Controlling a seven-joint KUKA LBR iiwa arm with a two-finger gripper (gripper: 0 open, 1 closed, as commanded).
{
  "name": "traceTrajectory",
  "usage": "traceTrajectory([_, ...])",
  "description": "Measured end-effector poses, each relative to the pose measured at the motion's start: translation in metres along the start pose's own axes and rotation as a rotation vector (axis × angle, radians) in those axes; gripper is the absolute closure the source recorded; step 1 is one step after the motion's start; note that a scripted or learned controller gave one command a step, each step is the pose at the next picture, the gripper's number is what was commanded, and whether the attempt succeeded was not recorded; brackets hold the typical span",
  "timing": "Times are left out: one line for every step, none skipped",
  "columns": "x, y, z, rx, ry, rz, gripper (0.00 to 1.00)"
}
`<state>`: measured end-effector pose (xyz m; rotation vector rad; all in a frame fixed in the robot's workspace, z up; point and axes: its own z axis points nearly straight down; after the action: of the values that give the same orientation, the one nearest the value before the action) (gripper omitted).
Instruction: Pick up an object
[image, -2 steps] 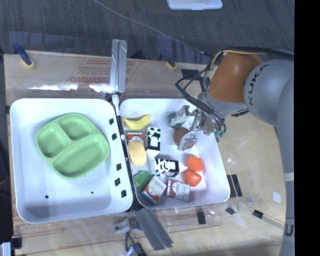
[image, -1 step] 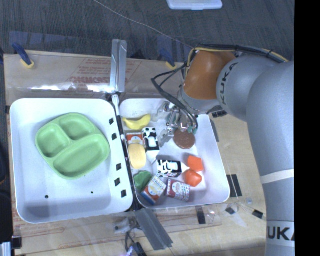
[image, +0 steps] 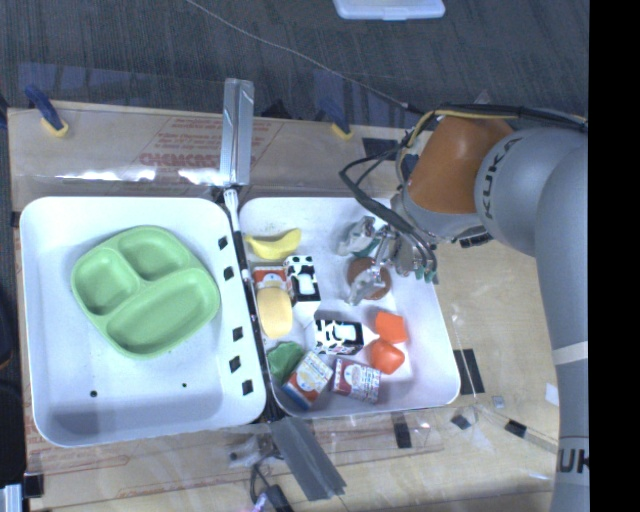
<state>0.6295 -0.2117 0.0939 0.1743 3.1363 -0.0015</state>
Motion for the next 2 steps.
traceTrajectory([-0.007,0.061,0.0,0.001,-0.002,-0.011,0.0])
traceTrajectory([0.011,-0.003,-0.031,0.002,-0.004,-0.058,0.0])
